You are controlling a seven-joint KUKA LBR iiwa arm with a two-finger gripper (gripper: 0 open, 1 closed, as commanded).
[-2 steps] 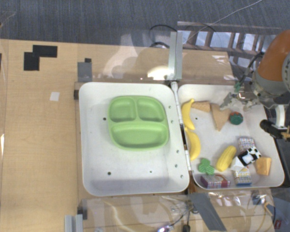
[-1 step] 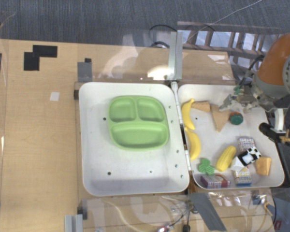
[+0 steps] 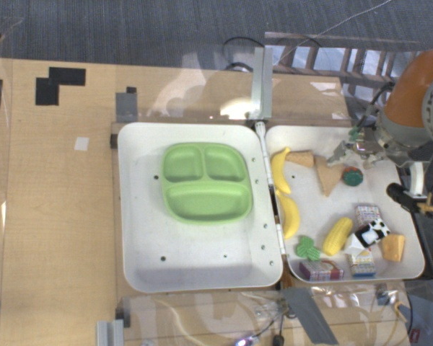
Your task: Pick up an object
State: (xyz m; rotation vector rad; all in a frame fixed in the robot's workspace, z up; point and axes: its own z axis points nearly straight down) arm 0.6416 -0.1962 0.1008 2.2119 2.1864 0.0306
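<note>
That little teal ball [image 3: 353,177] is sitting on the floor of the right bin [image 3: 416,265], just below the gripper [image 3: 361,148], not between its fingers. Can't tell if those are spread or pressed together. A tan wedge [image 3: 327,176] lies beside it, bananas [image 3: 280,170] further left.
</note>
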